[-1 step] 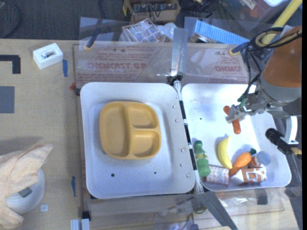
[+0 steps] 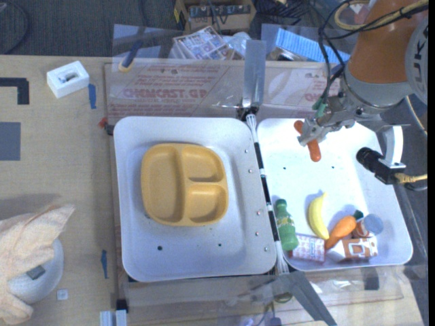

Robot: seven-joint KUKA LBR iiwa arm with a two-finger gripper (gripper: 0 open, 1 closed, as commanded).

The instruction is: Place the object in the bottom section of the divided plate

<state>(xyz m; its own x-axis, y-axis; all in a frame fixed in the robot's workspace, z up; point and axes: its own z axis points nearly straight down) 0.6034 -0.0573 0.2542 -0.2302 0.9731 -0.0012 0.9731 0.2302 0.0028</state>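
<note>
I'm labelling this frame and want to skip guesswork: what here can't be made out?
- End effector: too small and cluttered with cables to tell whether it grips the orange sausage-like piece at its tip.
- Small carton: print too small to read, and the carrot lies partly across it.
- Arm: cut off by the camera view's top and right edges.

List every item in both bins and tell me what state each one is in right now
Divided plate: upright in the left bin, nothing in its sections.
Sausage: between the gripper fingers, over the right bin.
Banana: lying in the right bin.
Carrot: lying, leaning on the small carton.
Green bottle: lying on its side along the bin's left wall.
</note>
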